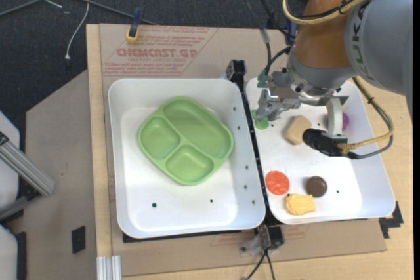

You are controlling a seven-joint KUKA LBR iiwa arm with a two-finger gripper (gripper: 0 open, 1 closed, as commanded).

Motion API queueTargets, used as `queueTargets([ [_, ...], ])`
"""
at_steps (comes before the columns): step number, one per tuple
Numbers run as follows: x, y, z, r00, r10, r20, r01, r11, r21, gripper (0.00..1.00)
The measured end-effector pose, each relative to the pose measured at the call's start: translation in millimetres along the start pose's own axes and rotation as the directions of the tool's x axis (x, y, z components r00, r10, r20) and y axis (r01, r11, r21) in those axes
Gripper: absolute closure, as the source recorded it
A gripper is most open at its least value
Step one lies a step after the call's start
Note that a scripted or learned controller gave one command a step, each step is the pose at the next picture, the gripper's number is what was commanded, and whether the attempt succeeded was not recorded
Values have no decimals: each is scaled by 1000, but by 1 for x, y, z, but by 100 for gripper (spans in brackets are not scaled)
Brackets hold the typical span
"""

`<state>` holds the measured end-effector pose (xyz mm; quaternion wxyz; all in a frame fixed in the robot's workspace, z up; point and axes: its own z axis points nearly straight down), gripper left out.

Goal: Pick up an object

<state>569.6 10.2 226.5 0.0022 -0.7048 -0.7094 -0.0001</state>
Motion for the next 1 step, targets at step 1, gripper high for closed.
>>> queueTargets([
  [1, 54, -2, 8, 1000, 1, 1, -1, 1000, 1, 100],
])
